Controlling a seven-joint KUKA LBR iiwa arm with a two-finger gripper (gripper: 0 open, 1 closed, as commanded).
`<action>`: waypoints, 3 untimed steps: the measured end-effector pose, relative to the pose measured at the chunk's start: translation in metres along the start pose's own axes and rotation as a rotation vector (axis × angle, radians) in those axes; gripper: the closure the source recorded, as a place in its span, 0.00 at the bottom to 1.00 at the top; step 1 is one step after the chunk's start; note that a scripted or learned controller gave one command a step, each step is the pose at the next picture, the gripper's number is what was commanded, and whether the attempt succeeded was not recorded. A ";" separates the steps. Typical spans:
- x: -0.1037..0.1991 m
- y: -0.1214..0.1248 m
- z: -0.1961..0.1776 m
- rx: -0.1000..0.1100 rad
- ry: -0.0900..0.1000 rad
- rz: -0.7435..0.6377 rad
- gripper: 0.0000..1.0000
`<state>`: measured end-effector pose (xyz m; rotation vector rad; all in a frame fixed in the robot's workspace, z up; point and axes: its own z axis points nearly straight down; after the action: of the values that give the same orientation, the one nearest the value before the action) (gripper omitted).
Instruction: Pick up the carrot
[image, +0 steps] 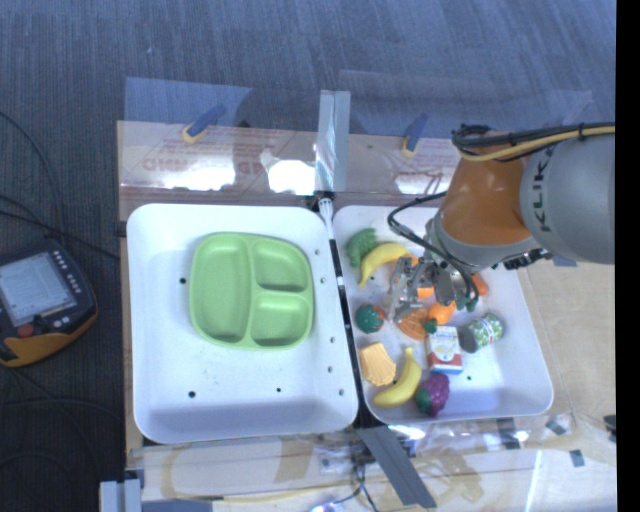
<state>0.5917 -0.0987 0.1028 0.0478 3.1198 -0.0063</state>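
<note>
Arm (540, 200) reaching in from right, gripper (432, 290) lowered over carrot (415, 323) in right bin (535, 370); finger state indiscernible. "KUKA" lettering partly legible on arm.

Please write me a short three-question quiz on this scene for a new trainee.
1. True or false: the green tray lies in the left bin.
2. How many bananas are in the right bin? A) one B) two C) three
3. Fill in: the gripper hangs over the ____ bin.

Key
1. True; the tray has three compartments and sits alone there.
2. B; one banana lies near the broccoli, the other banana beside the cheese.
3. Right; it is low among the toys, by the orange carrot.
</note>
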 end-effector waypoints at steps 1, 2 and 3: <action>0.085 0.038 -0.087 -0.003 0.014 0.070 1.00; 0.095 0.137 -0.195 -0.007 0.012 -0.105 1.00; 0.060 0.155 -0.155 -0.010 0.020 -0.469 1.00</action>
<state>0.5336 0.0591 0.2557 -0.6827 3.0661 0.0018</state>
